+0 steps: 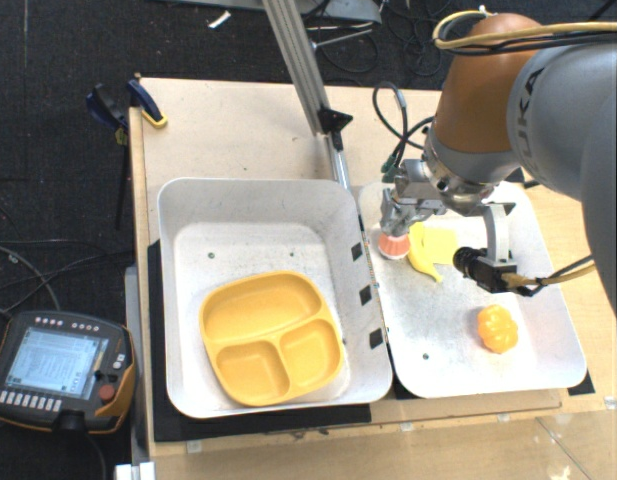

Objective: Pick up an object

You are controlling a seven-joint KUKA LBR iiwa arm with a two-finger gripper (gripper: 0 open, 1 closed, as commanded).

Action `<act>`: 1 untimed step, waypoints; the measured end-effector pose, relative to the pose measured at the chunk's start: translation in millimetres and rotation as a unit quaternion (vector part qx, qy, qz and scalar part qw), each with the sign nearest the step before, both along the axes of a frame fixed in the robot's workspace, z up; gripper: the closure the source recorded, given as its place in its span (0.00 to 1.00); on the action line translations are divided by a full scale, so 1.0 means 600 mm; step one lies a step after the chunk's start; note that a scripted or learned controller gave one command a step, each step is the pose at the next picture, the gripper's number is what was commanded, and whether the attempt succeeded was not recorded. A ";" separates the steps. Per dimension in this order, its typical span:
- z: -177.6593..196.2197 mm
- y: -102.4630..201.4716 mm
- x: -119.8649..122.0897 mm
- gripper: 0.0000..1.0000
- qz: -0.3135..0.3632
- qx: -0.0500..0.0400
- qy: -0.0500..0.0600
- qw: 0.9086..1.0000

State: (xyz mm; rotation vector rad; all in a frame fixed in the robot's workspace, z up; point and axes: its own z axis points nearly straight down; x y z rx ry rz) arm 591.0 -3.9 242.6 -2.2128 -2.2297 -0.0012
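Observation:
In the right bin (458, 363) my gripper (397, 230) hangs low near the far left corner, right over a small pinkish-orange round object (393, 245) that sits at its tips. Beside it to the right lies a pale yellow banana-like piece (433, 248). An orange fruit-shaped object (497, 328) rests further front right in the same bin. The gripper's body hides how the fingers stand.
The left bin (188, 218) holds a yellow divided plate (273, 338). A grey slanted pole (303, 63) rises behind the bins. A black cable connector (488, 268) trails beside the wrist. A teach pendant (58, 368) lies off the bench at the front left.

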 end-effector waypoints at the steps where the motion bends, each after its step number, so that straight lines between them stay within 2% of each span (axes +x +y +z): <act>1: -0.013 0.084 0.028 1.00 0.000 0.000 0.000 1.000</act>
